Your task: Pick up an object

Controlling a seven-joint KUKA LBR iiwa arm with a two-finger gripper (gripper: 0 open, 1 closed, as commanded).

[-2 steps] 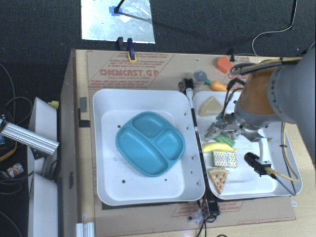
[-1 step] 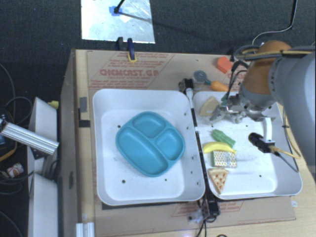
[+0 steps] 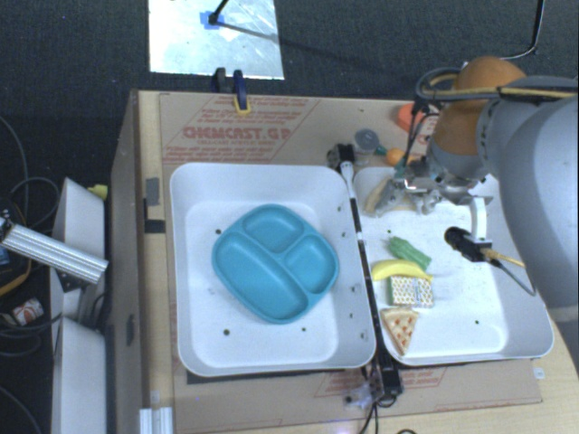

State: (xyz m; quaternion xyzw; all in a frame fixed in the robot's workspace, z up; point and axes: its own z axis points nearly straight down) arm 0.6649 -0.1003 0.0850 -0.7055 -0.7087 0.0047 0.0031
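Four food toys (image 3: 405, 278) lie just below gripper (image 3: 418, 193) in rt bin (image 3: 470, 328); gripper state unclear.

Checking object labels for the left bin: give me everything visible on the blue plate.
The blue plate is a rounded, light-blue divided tray, plastic by the look of it, with three compartments: one large along its lower left, two smaller toward the upper right. It lies flat and right side up, turned at an angle, near the middle of the left bin. Nothing sits in it, and only the bin floor touches it.
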